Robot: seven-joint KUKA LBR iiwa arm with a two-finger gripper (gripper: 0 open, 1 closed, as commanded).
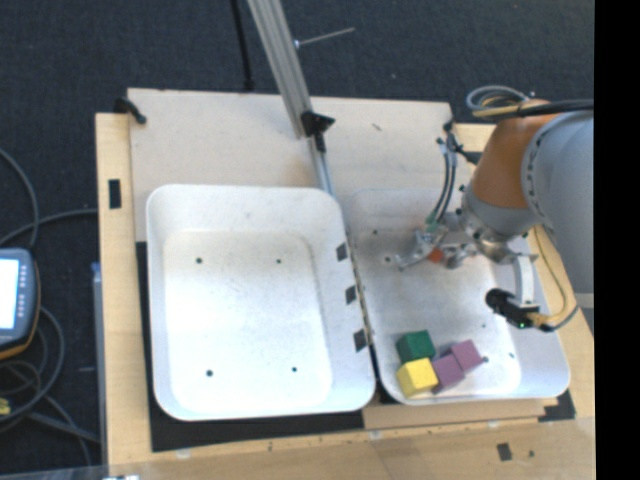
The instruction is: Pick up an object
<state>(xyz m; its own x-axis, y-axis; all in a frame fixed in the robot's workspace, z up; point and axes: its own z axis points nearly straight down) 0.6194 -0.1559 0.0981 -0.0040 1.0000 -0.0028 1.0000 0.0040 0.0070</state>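
- On the bench [250, 133], two white bins are seen side by side; the right bin [545, 378] is taken as the landmark for every place given below.
- To its left the left bin [250, 298] is set, the two rims touching or nearly so along the middle.
- Over the right bin's upper right part the arm [545, 168] is reached in, grey with an orange band, its wrist hung above the bin floor.
- Over the bin's upper middle the gripper [432, 251] is held low; a small orange-red speck is seen at its tip, but what that is cannot be told, and whether the gripper is spread or closed cannot be told either.
- In the bin's lower middle four small blocks are clustered, well apart from the gripper: a green block [415, 345] at the top, a yellow block [417, 376] just below it, and two purple blocks [456, 362] touching at its right.
- Nothing is judged to have been lifted yet.
- A miss is the likely fault: the blocks are packed tight, so one could be pushed aside or two pinched at once.
- The blocks lie near the bin's lower wall, so a low approach could be fouled by the rim.
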